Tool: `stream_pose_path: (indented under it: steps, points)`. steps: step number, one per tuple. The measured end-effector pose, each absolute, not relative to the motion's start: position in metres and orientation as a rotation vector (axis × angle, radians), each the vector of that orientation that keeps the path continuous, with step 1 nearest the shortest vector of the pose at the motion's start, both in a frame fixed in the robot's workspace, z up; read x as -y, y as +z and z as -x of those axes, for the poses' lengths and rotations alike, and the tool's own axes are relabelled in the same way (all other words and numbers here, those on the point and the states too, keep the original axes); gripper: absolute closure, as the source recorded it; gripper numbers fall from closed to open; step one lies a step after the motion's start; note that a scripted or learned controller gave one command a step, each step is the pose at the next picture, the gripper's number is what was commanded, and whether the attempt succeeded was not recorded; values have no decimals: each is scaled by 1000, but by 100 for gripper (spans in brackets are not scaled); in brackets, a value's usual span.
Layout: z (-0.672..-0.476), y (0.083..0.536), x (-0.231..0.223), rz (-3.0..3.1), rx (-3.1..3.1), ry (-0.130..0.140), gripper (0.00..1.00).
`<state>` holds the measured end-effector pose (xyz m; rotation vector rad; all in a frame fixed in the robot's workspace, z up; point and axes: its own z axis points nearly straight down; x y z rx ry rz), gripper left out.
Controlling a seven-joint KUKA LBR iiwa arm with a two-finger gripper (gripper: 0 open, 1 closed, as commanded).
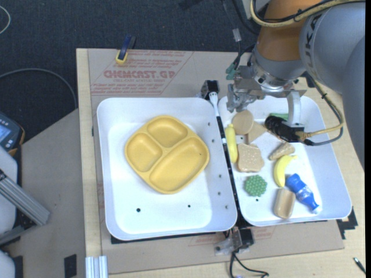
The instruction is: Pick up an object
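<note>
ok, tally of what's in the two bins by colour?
Yellow: 3 – tray, long piece, banana
Tan: 5 – disc, toast, wedge, cylinder, piece
Green: 1 – ball
Blue: 1 – bottle
Total: 10

A grey robot arm with smooth, rounded casing carries a broad orange band above its wrist. Yellow and black cables loop around the band. Below it sits a metal gripper of bare grey parts, with a black unit and a yellow-and-black cable at its side.
</note>
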<state>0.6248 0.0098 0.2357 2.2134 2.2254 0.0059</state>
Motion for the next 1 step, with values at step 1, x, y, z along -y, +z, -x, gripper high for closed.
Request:
stream_pose_path:
  steps: [1]
  points:
    - [-628,235,-55,-2216,-2223,3,100]
